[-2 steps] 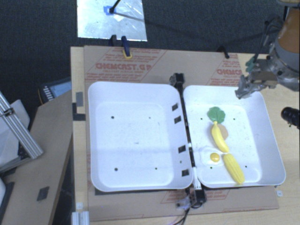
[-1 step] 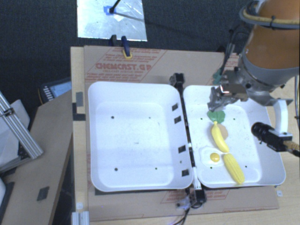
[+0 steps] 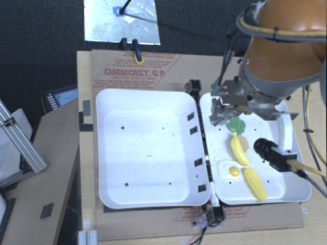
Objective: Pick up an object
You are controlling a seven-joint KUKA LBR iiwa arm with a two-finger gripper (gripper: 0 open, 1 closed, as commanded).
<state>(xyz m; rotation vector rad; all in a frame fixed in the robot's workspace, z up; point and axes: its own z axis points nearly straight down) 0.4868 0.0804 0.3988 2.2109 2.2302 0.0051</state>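
My gripper (image 3: pixel 219 117) hangs over the back left part of the right bin (image 3: pixel 294 190), under the large orange wrist. A green leafy toy (image 3: pixel 236 125) lies just to its right and slightly nearer the front, partly under the gripper body. In front of that lies a yellow banana (image 3: pixel 238 150) with a small beige piece (image 3: pixel 244 145) against its right side. A fried egg toy (image 3: pixel 231 171) and a yellow corn cob (image 3: pixel 254 182) lie near the bin's front. Nothing shows between the gripper's tips.
The left bin (image 3: pixel 148 152) stands beside the right one, with black clips (image 3: pixel 198 162) along the divide. Cardboard (image 3: pixel 138 70) lies under both bins. A shiny sheet (image 3: pixel 121 13) sits at the back and an aluminium rail (image 3: pixel 20 142) at the far left.
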